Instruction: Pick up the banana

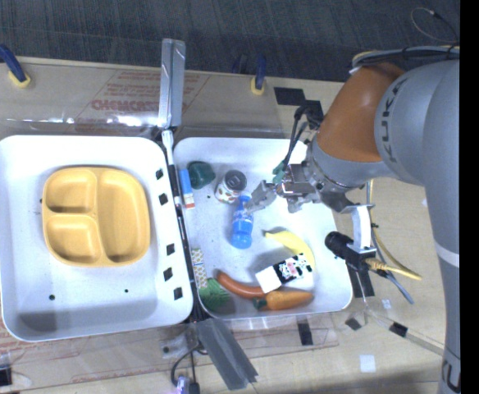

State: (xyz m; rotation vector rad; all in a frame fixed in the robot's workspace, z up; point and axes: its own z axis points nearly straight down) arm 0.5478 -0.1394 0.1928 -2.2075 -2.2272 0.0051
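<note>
Banana (pixel 293 241) lies in the right bin (pixel 223 150), right of centre, long axis running upper-left to lower-right. A black-and-white cow toy (pixel 291 269) touches its lower end, with a carrot (pixel 287 300) and a sausage (pixel 238 285) below. A blue bottle (pixel 241 223) lies just left. Gripper (pixel 274 192) hangs above the banana, fingers spread, holding nothing.

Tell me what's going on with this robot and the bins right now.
A grey arm reaches into the right bin, its gripper hanging above the clutter near a blue bottle. The banana lies untouched just below it, beside a carrot and a sausage. The left bin holds a yellow divided tray.
</note>
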